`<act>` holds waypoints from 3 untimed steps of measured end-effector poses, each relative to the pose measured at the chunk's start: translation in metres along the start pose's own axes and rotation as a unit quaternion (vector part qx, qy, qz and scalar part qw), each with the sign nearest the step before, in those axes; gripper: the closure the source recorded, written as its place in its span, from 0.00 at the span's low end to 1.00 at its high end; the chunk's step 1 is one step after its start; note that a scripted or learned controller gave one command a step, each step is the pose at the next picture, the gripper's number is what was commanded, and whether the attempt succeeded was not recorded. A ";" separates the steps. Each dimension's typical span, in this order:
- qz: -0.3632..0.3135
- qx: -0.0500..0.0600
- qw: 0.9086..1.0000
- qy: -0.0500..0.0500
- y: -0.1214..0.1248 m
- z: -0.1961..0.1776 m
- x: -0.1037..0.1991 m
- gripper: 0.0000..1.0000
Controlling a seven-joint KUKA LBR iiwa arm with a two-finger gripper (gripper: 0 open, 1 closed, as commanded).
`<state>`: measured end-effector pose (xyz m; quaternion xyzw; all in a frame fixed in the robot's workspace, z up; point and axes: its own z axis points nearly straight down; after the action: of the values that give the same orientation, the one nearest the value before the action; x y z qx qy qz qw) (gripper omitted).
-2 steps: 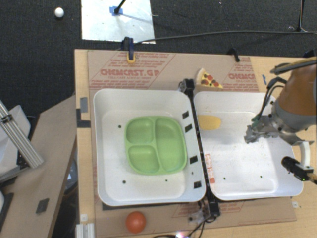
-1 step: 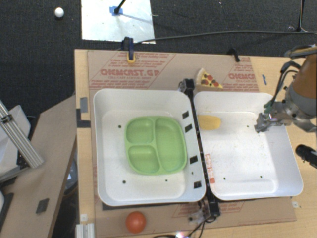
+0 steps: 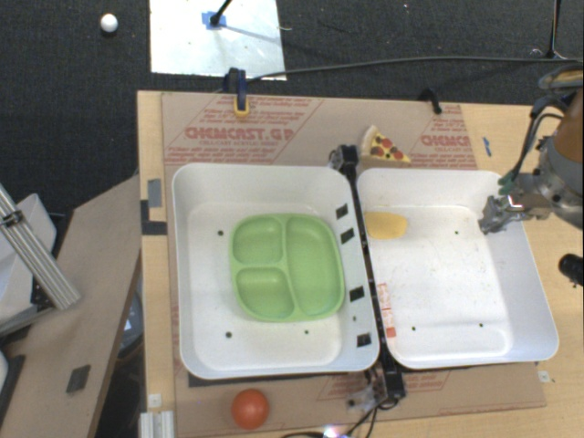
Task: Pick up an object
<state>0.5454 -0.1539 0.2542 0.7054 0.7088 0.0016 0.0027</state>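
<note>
**Tool at right bin's far edge, yellow piece lying free**

Tool [image 3: 494,213] poised over the right rim of the right bin [image 3: 474,345], nothing visible between its tips; how far open, impossible to tell from this slant.

Nearest candidate: small yellow object [image 3: 386,225], flat on the floor of that bin near its upper left corner, just beside the divider between the bins. Well apart from the tool. Probably light, low and rounded, perhaps smooth plastic, so liable to slip or skate on the white floor. Best taken across its short width, from above, tips low.

Alternative: green divided plate [image 3: 286,265] in the left bin [image 3: 196,245]. Stiff, wide, shallow; only the rim offers a hold.

Further out, on the bench: pizza-slice toy [image 3: 384,148] behind the bins, red-orange ball [image 3: 250,408] in front.
</note>
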 end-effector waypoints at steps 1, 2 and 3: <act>-0.002 0.002 1.000 0.001 -0.004 0.011 0.047 1.00; -0.002 0.002 1.000 0.002 0.002 0.022 0.096 1.00; -0.002 0.002 1.000 0.002 0.000 0.023 0.140 1.00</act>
<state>0.5449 -0.0139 0.2306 0.7038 0.7104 0.0011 0.0000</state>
